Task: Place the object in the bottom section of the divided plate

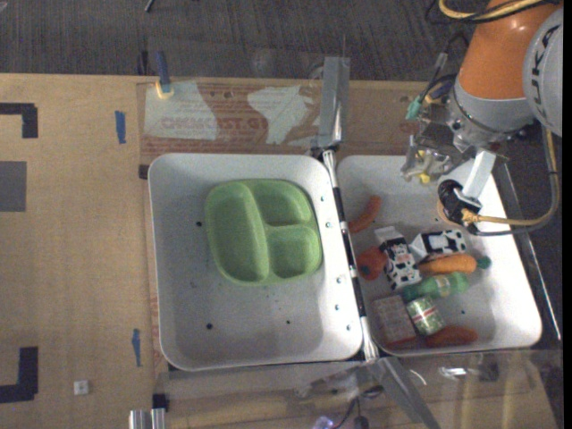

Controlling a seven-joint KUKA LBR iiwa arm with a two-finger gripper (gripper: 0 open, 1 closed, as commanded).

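Note:
The green divided plate (263,231) lies in the left bin (179,311), with one long section on its left and two smaller sections on its right. My gripper (418,172) hangs over the far part of the right bin (523,315), above its bare floor. It is open, and nothing shows between its fingers. The loose objects lie nearer the camera than the gripper: an orange-red sausage (365,213), two cow-patterned cartons (399,259), a carrot (450,264), a green bottle (435,286) and a can (425,315).
A metal divider (332,105) runs between the two bins. A black and yellow cable (465,211) hangs from the wrist over the right bin. A red piece (369,262), a brown packet (391,311) and a second sausage (452,335) also lie in the right bin.

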